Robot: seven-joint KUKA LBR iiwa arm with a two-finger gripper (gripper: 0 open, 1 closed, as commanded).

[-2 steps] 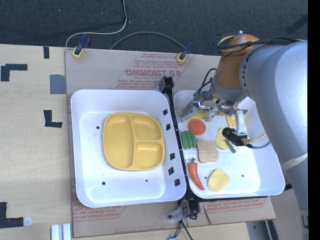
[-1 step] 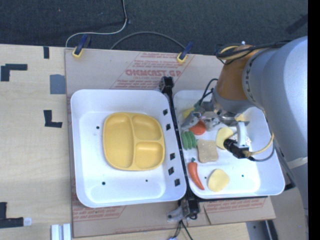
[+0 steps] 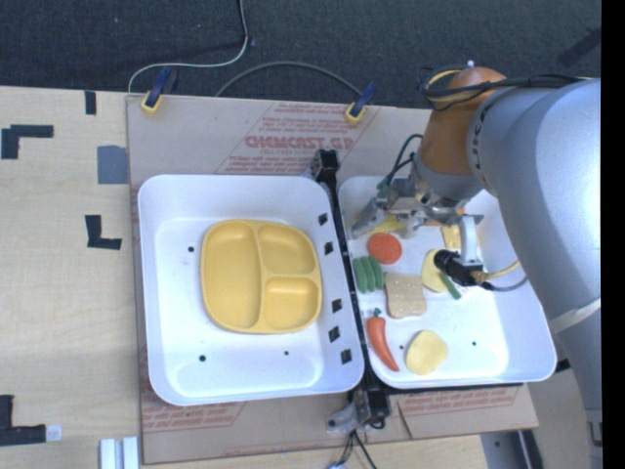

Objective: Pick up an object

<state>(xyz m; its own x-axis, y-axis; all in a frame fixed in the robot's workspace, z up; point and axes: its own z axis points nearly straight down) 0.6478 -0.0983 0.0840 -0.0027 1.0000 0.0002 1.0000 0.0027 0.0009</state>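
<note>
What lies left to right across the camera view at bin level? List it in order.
yellow divided plate → green beans → slice of bread → yellow piece by the black cable

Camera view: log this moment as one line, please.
end effector over right bin | near tomato | nothing seen held | yellow tray in left bin
</note>
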